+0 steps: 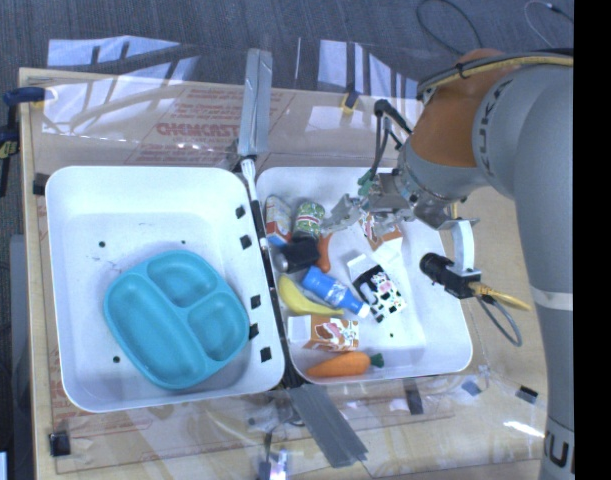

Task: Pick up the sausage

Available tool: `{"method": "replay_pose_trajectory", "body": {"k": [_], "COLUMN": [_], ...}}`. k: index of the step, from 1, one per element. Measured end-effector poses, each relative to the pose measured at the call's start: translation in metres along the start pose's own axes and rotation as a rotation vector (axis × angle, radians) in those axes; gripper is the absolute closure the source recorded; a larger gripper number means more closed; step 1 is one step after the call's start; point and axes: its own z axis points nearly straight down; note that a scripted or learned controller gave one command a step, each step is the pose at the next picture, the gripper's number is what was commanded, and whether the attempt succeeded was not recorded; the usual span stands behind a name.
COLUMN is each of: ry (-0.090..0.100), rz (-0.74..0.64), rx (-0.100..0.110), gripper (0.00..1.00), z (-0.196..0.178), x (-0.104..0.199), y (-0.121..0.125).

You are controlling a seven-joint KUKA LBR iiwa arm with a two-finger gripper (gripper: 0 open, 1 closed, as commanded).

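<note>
One sausage (pixel 326 252) sits in the right bin (pixel 440 343), a small reddish piece just left of our claw (pixel 380 208) and slightly lower, long axis roughly upright in frame. We can't tell the claw's state. Clutter crowds it: can (pixel 307 217), banana (pixel 303 299).

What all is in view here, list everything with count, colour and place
left bin: 1, white, left half of the bench
divided plate: 1, teal, inside the left bin
right bin: 1, white, beside the left bin
banana: 1, yellow, right bin, near the divider
carrot: 1, orange, right bin's near edge
bottle: 1, blue, lying over the banana
cow-pattern carton: 1, black and white, right bin's middle
can: 1, green, right bin's far left
arm: 1, grey with orange band, reaching in from the right
end effector: 1, over the right bin's far side
</note>
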Motion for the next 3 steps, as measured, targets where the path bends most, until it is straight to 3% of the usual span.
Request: {"method": "replay_pose_trajectory", "body": {"k": [1,2,3], "ry": [-0.002,-0.002,-0.001], "rz": [-0.037,-0.073,-0.079], "rx": [-0.004,-0.006,-0.005], "gripper": [0.00,0.00,1.00], "z": [0.090,0.098,0.088], "x": [0.012,0.002,0.004], "y": [0.042,0.049,0.050]}}
